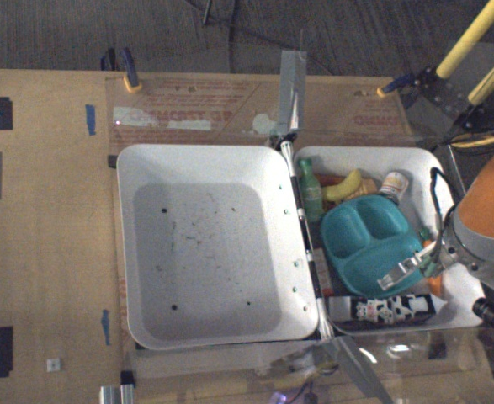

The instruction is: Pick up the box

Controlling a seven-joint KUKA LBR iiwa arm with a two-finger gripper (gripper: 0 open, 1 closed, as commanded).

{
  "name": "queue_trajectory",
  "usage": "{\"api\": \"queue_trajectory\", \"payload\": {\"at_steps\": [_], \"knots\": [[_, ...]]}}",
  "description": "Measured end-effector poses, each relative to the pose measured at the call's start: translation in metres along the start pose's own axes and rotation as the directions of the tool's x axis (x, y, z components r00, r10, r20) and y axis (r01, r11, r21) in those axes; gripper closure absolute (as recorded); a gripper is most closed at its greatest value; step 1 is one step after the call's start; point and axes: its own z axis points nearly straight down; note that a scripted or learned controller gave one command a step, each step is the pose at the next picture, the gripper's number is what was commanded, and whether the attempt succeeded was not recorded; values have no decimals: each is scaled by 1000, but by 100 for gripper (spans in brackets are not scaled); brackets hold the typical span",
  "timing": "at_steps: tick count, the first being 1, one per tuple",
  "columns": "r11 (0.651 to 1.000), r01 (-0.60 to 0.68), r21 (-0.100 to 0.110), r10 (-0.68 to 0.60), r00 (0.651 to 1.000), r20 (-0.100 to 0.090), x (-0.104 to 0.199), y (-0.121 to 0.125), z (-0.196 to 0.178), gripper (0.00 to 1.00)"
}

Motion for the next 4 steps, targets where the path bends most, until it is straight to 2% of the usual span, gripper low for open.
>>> {"api": "queue_trajectory", "payload": {"at_steps": [1, 2, 3, 4], "knots": [[991, -134, 6, 134, 991, 0, -40, -18, -122, 0], [996, 92, -5, -92, 996, 7, 10, 6, 14, 0], [956, 294, -21, -294, 956, -17, -23, -1, 13, 0], [856, 517, 3, -517, 856, 0, -47, 13, -247, 0]]}}
